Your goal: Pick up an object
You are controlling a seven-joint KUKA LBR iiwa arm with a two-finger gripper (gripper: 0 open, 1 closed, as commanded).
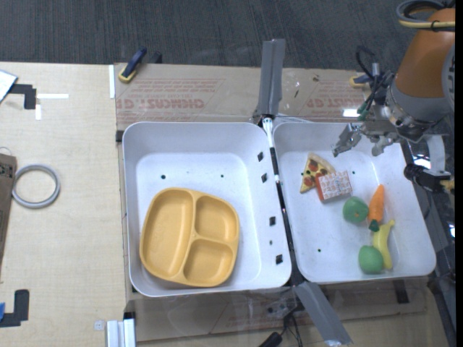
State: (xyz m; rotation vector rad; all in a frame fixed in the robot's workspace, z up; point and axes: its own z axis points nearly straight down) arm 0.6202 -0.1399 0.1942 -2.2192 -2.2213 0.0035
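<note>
My jaws (359,142), spread and holding nothing, hang over the right bin's (318,255) far edge, near the pizza slice (315,172).

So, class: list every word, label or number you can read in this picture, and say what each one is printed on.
"CHEMC...", red print, seen upside down on the cardboard sheet behind the left bin; the rest is too blurred to read.
Red print on the cardboard behind the right bin: too faint to read.
Pattern on the small box beside the pizza slice: too small to read.

a robot lab: cardboard-lined bench (65,215), tape roll (35,186), two white bins (134,194).
</note>
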